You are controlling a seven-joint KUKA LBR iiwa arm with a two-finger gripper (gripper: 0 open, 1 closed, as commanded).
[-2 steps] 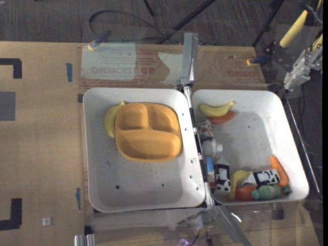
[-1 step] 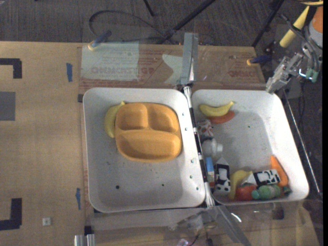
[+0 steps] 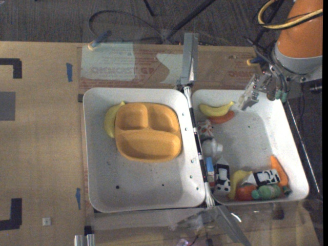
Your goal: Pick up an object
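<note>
My gripper [image 3: 248, 99] hangs over the far edge of the right bin [image 3: 256, 137], just right of a yellow banana [image 3: 215, 108] that lies on an orange-red piece [image 3: 224, 119]. Its fingers stand open and hold nothing. Along the bin's near wall lie a black-and-white box [image 3: 222, 176], a second yellow banana [image 3: 238, 181], another black-and-white box [image 3: 266, 177], an orange carrot [image 3: 280, 170], a green toy [image 3: 267, 191] and a red piece [image 3: 245, 193]. A white object [image 3: 211, 148] and a small red-and-white item [image 3: 205, 128] sit by the left wall.
The left bin [image 3: 143, 188] holds an orange compartment plate [image 3: 148, 131] with a yellow banana [image 3: 109, 120] tucked against its left side. A metal divider [image 3: 187, 65] runs between the bins. Cables and the arm's orange body [image 3: 305, 19] are at the upper right.
</note>
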